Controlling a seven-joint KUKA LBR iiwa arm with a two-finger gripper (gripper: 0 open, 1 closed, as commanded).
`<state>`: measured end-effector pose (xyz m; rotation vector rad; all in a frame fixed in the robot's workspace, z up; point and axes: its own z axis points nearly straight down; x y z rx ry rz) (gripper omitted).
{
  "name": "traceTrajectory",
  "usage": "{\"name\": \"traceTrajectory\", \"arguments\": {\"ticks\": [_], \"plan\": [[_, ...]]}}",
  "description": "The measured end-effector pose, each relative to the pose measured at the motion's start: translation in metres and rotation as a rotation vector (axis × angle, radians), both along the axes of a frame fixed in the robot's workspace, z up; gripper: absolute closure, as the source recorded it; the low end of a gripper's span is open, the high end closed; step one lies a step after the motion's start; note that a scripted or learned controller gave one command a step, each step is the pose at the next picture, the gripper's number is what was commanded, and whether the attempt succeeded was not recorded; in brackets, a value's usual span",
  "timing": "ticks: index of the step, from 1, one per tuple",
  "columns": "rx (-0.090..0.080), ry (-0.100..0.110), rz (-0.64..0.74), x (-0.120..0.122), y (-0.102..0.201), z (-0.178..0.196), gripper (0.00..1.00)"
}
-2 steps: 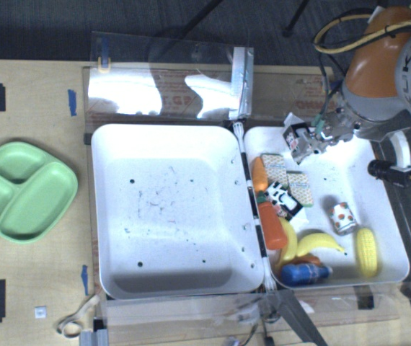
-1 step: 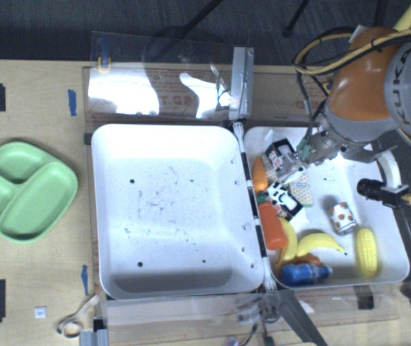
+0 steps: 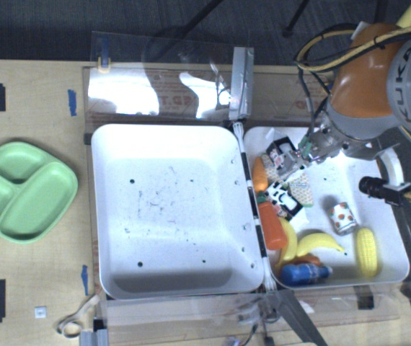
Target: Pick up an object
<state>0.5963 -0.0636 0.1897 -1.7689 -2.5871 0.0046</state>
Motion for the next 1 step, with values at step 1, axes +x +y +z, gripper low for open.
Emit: {"name": "traceTrajectory", "arguments": {"ticks": [1], "plan": [[-0.006, 0.019, -0.323, 0.043, 0.0119, -0.0125, 1.0]]}}
